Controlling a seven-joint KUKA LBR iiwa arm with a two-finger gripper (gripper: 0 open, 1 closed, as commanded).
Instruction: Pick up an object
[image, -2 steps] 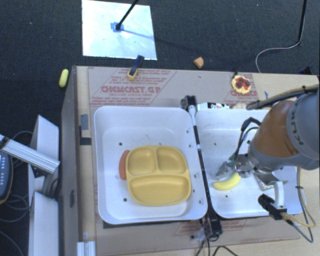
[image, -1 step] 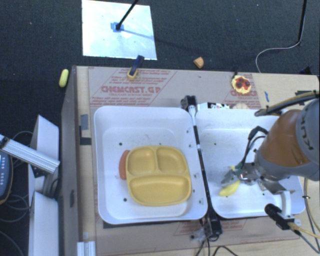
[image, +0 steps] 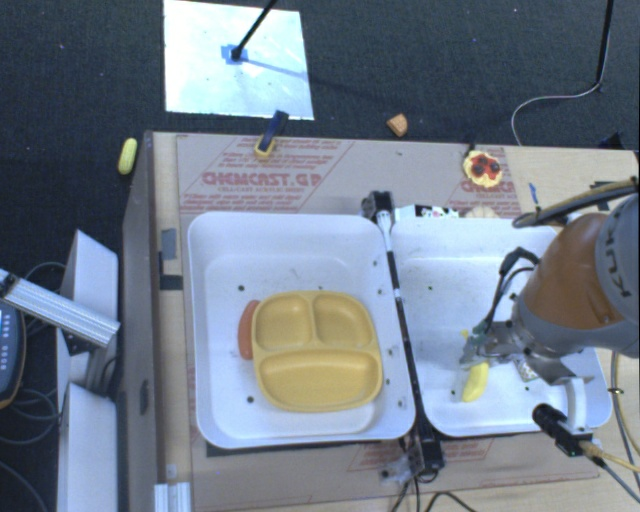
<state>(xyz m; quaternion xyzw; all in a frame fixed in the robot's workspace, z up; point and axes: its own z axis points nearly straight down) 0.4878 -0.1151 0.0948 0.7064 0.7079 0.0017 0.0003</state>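
A small yellow banana-shaped piece (image: 475, 381) lies in the right bin (image: 440, 290), near its front wall. My gripper (image: 481, 347) hangs low over that bin, directly behind and just above the yellow piece, close to touching its upper end. The grey wrist with its orange band (image: 566, 280) covers the right part of the bin. In the left bin (image: 220, 260) a yellow divided plate (image: 316, 350) lies flat. An orange-red sausage-like piece (image: 245, 329) is tucked against the plate's left edge.
On the cardboard behind the bins rest a small toy pizza (image: 484, 167) and a blue-and-yellow item (image: 268, 134). A yellow piece (image: 127, 155) and a brown piece (image: 398, 124) lie on the dark floor. A black divider (image: 397, 300) runs between the bins.
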